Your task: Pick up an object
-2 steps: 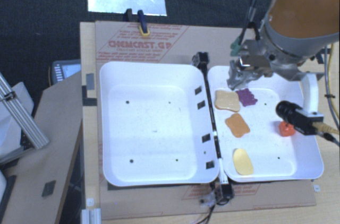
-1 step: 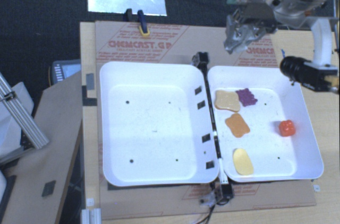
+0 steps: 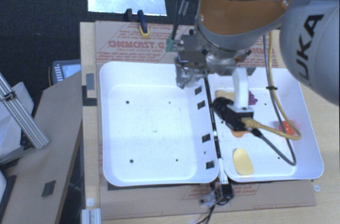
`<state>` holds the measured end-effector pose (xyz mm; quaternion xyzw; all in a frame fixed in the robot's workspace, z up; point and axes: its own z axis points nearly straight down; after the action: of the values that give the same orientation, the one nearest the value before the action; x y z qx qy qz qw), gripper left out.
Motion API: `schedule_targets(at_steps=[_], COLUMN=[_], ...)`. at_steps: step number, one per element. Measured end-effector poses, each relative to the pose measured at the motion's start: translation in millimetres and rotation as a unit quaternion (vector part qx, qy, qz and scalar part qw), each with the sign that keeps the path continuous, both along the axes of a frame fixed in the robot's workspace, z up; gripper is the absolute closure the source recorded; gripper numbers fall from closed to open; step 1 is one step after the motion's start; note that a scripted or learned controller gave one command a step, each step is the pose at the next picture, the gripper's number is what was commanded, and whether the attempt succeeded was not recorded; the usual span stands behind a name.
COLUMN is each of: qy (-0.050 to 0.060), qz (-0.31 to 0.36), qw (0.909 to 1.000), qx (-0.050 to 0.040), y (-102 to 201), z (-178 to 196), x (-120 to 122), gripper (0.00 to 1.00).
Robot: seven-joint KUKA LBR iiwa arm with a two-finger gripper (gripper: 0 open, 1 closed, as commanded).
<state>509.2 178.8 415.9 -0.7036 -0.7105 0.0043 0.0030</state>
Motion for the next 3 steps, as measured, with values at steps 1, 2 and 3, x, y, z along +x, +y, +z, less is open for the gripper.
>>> schedule_targets(at_steps=[1,2,3], qy=[-0.007,-0.013,-0.005], qz=[0.001,-0.006,-0.008], qw=[1.0,0.9999,1.0], qx=[0.0027,0.0027,0.0007], y=[59,30,-48], z=[31,125,104], x=[-24,52,-3], gripper=[1.0,1.0,1.0])
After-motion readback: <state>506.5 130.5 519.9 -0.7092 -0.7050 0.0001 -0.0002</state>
